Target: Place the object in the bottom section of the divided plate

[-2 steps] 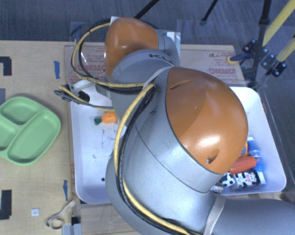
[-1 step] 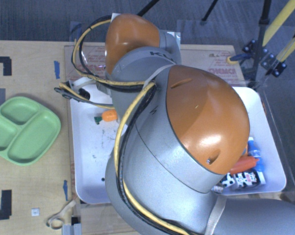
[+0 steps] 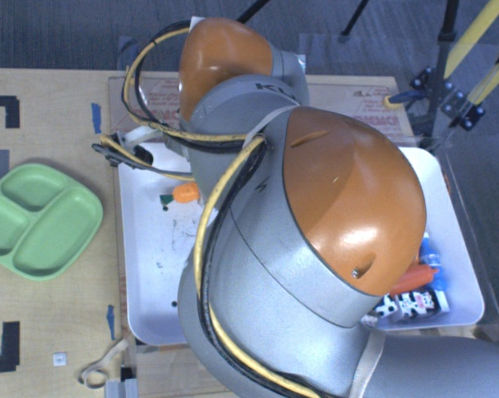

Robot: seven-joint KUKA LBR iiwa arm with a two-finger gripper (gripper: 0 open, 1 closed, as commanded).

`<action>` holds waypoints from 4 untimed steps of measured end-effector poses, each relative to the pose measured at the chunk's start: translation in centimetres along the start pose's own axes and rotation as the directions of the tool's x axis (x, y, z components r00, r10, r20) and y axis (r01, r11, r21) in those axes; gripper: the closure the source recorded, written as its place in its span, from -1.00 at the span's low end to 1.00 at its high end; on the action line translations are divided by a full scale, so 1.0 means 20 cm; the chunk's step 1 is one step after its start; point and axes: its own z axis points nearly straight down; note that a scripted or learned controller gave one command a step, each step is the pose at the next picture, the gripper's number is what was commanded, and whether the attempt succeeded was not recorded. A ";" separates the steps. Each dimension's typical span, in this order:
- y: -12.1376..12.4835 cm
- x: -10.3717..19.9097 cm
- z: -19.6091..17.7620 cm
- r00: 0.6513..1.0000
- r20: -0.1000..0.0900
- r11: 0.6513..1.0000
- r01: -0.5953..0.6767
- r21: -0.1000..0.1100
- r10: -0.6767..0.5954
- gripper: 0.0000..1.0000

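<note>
Nearest the lens is the arm point(image 3: 349, 222), its big orange-capped joint and grey casing covering the middle of both bins. That bulk hides its working end somewhere over the upper part of the left bin point(image 3: 142, 305), so I cannot tell whether it is open, closed or gripping anything.

Just beside the grey casing, on the floor of the left bin, lies a small orange object point(image 3: 183, 193) with a dark green speck next to it. It rests free on the white surface, touched by nothing visible. Judging by how near it lies to the hidden wrist, it is probably the thing to be moved. A yellow-and-black cable point(image 3: 150, 162) loops above it.

Farther out, the right bin point(image 3: 461, 247) holds a reddish piece point(image 3: 411, 278), a blue item point(image 3: 429, 251) and a black-and-white patterned pack point(image 3: 411, 303), crowded at its lower edge against the arm.

Well apart to the left, on the wooden worktop point(image 3: 50, 114), sits the green divided plate point(image 3: 42, 220), with nothing in its sections.

The step in hand looks like the pick, with the transfer not yet begun. Next, a firm hold on the object is needed. Then it must be lifted over the bin wall, carried left across the worktop, and released over the plate's large lower section, not the two smaller ones.
</note>
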 end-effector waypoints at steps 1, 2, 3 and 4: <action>0.00 0.00 -0.05 1.000 0.000 1.000 -0.002 0.003 0.002 1.00; -0.06 -0.28 -0.46 1.000 0.003 1.000 0.003 -0.007 -0.003 1.00; 0.00 0.00 -0.34 0.996 0.004 0.996 0.085 -0.008 -0.085 1.00; -0.01 -0.03 -0.06 1.000 0.005 1.000 0.012 -0.006 -0.012 1.00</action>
